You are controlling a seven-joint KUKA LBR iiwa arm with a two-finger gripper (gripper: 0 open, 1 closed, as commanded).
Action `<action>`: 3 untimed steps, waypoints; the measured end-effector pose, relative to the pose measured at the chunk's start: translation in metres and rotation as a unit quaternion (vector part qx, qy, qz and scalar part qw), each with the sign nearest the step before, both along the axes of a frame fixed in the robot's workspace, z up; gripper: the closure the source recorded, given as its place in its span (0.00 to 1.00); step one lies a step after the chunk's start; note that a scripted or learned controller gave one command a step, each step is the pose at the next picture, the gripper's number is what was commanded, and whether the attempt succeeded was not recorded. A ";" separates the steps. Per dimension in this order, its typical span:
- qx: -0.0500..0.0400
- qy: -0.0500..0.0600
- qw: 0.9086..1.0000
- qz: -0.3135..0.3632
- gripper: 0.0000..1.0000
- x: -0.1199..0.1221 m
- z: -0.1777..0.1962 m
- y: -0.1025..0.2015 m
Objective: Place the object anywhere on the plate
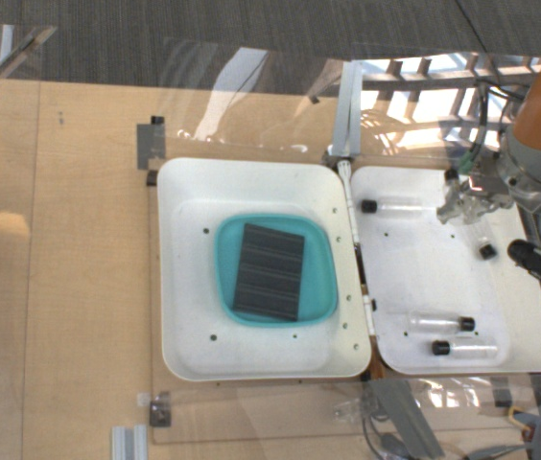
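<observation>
In the camera view, the dark ribbed block (270, 272) lies flat on the teal plate (323, 300), inside the plate's rim and near its centre, so the placing looks done and only the arm's retreat seems left. The block's long axis runs up-down, leaning slightly right at the top. The tool (464, 199) hangs right of the plate over the other bin (405, 257); whether it is open cannot be told.
</observation>
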State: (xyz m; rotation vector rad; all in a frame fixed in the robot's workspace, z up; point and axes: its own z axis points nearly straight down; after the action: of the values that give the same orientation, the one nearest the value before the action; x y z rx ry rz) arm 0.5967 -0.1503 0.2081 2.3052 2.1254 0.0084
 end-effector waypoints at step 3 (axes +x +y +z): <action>0.001 0.001 0.990 -0.142 0.00 -0.031 0.089 0.058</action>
State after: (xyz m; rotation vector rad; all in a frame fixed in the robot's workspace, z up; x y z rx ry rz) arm 0.5659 -0.0919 0.2969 2.5849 1.7780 0.0052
